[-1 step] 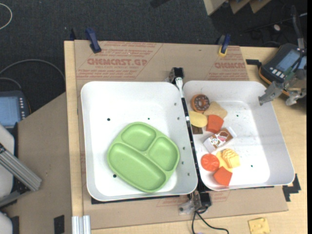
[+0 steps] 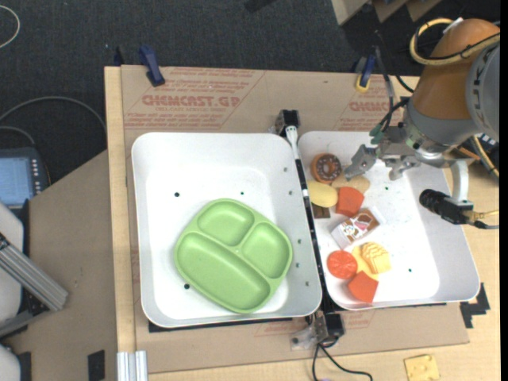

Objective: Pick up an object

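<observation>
Gleaming metal gripper (image 2: 379, 162) above glazed doughnut (image 2: 325, 167)

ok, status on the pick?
End effector over right bin, near donut, nothing seen between fingers. Toys clustered along bin's left side, none lifted. Green tray in left bin, not in the way.

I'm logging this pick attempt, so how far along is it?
Early. Done: the gripper is over the right bin, near the donut. In hand: nothing visible between its fingers. Left: the whole grasp and lift; the toy foods lie in the bin, and the green plate sits in the left bin.
</observation>
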Motion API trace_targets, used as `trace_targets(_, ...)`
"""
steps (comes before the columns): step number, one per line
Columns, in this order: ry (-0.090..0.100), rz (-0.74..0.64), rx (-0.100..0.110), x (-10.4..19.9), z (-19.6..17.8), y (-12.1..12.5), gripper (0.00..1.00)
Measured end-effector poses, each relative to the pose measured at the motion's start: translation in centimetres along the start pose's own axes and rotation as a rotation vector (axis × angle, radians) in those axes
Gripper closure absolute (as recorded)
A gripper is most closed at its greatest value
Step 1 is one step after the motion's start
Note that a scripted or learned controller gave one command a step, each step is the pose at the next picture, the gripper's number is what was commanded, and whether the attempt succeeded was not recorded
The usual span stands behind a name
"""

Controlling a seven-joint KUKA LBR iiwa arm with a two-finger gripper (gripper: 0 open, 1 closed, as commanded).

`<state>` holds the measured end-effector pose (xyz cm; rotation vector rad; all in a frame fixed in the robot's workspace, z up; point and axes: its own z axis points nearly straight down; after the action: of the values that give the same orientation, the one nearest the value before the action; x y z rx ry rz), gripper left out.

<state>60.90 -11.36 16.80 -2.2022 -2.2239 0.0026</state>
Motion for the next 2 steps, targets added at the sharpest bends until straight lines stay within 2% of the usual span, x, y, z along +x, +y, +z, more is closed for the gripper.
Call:
trace_targets(1,-0.005,0.011,-0.001,0.6,8.9,-3.6,0.00)
trace_targets(2,-0.005,0.012,-0.006,1.4,8.4,-6.4,0.00)
